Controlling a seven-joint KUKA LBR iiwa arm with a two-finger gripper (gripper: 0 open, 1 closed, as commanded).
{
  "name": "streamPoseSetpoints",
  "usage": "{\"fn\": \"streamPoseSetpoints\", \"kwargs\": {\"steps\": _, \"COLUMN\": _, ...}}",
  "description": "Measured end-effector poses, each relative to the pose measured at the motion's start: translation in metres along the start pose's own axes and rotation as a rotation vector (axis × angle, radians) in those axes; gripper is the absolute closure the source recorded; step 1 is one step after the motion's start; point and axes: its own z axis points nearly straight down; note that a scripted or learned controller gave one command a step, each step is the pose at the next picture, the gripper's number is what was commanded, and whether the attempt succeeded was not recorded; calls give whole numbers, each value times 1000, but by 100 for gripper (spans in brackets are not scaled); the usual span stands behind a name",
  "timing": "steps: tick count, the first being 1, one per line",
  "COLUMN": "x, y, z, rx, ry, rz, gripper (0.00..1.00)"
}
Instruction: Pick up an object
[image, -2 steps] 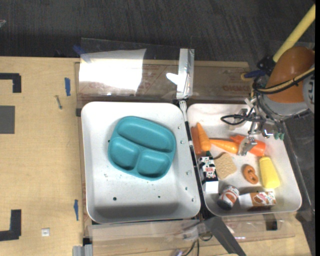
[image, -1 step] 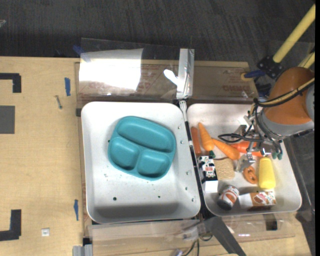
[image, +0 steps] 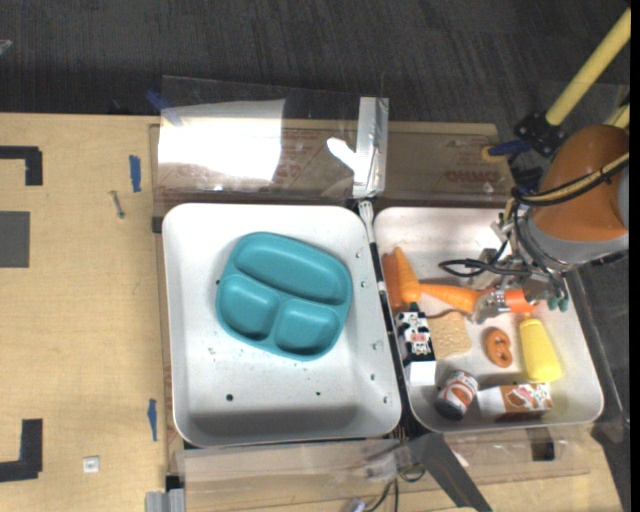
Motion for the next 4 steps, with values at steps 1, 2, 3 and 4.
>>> {"fn": "streamPoseSetpoints", "kwargs": {"steps": 1, "x": -21, "y": 22, "z": -118, "rx": -4, "ry": 5, "rz": 66, "gripper": 100}}
{"fn": "streamPoseSetpoints", "kwargs": {"steps": 2, "x": -61, "y": 101, "z": -137, "rx": -9, "ry": 16, "rz": 8, "gripper": 100}}
{"fn": "streamPoseSetpoints", "kwargs": {"steps": 3, "x": -61, "y": 113, "z": -136, "rx": -7, "ry": 17, "rz": -96, "gripper": 100}}
{"fn": "streamPoseSetpoints", "kwargs": {"steps": 4, "x": -77, "y": 139, "z": -154, "rx": -8, "ry": 11, "rz": -185, "gripper": 100}}
